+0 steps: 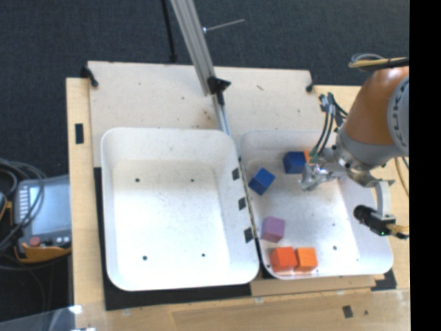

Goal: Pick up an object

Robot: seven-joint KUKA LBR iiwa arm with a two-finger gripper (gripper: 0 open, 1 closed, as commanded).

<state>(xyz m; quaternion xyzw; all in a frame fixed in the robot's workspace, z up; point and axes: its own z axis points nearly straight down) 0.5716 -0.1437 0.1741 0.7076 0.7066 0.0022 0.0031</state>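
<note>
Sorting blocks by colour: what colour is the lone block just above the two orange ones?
Pale purple block, seen in the camera view.

No readable text, labels, brand names, numbers or signs appear anywhere; the small screen device [43, 209] at left is too blurred to read.

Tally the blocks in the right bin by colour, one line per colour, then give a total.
Blue blocks: 2
Purple blocks: 1
Orange blocks: 2
Total: 5, counting only what shows; the tool may hide something beside the upper blue block.
</note>
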